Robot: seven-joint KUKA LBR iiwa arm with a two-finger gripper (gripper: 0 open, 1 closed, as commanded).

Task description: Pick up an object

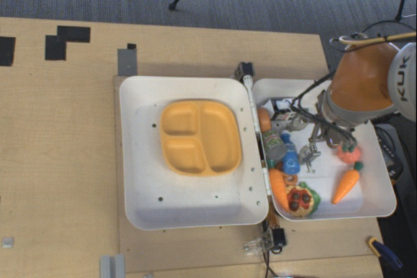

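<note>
Hanging over the middle of the right bin (384, 205), the claw (311, 154) has its fingers apart with nothing between them. Largest is the left bin (140, 205), bearing a yellow divided plate (199, 137). Toys crowd the right bin: a carrot (345, 184) right of the claw, a blue bottle (289, 159) just left, a pink piece (350, 154) near the carrot's top.

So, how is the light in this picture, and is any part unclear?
Camera view: even, soft light over the bench; the left bin and yellow tray look sharp; bright patch on the floor at the top edge; the gripper is small and blurred among cables.
</note>
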